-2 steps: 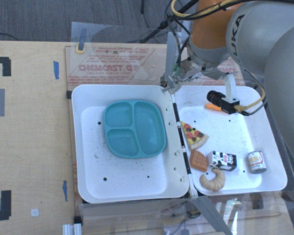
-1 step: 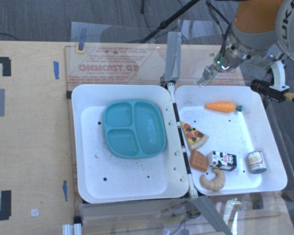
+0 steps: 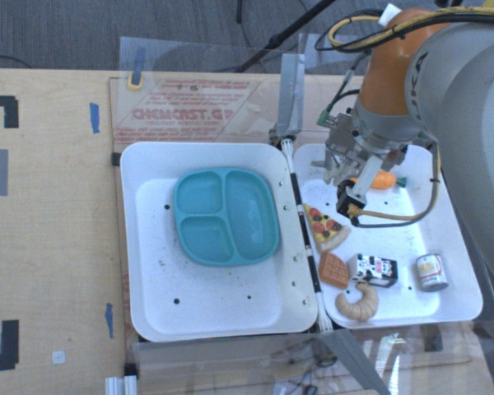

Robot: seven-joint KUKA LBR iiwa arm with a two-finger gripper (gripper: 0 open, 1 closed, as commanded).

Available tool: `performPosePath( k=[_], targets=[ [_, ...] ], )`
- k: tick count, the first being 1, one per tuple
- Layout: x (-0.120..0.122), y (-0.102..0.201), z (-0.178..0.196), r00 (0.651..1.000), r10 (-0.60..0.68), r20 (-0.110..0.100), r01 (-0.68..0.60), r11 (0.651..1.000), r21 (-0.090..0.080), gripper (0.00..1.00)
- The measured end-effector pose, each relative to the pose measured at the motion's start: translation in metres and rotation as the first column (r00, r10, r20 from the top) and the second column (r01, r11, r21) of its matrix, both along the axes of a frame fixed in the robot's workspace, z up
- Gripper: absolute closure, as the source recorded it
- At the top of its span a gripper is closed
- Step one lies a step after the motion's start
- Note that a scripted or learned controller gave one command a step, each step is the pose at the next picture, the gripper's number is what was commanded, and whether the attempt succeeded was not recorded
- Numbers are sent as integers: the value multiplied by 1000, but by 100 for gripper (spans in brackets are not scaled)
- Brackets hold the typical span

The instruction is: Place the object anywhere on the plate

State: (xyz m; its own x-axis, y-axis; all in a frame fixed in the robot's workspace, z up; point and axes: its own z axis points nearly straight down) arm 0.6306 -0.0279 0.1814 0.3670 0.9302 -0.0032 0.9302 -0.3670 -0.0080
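Seen from above at a slant: a grey arm (image 3: 445, 72) with an orange band, reaching in from 2 o'clock and bending down over the far end of the right bin (image 3: 453, 245). At 9 o'clock of that bin, the left bin (image 3: 148, 220), white and shallow, with a teal three-part plate (image 3: 226, 216) lying flat near its centre. Over the right bin's 11 o'clock corner, the gripper (image 3: 344, 167), low above the floor; its opening and any load impossible to tell from this angle. Spread across the near half of the right bin: a croissant (image 3: 358, 303) at 6 o'clock, a pizza slice (image 3: 325, 227) by the left wall at 9 o'clock, a black-and-white carton (image 3: 375, 270) just beside the croissant at its 1 o'clock, a waffle (image 3: 333, 270) at 9 o'clock of the carton, and a small can (image 3: 431, 271) at 4 o'clock. Smallest of all, an orange toy (image 3: 383, 180), just beside the gripper at its 4 o'clock, on the bin floor and well apart from the plate.
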Motion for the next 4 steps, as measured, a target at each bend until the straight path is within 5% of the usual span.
performPosePath(
  k=[1,2,3,4],
  targets=[
    [-30,-27,74,782,623,8,-623,783,0,100],
    [-32,-128,51,730,683,8,-683,730,0,100],
    [-26,-81,-9,856,517,5,-517,856,3,100],
    [2,-95,22,745,667,10,-667,745,-3,100]
  ],
)
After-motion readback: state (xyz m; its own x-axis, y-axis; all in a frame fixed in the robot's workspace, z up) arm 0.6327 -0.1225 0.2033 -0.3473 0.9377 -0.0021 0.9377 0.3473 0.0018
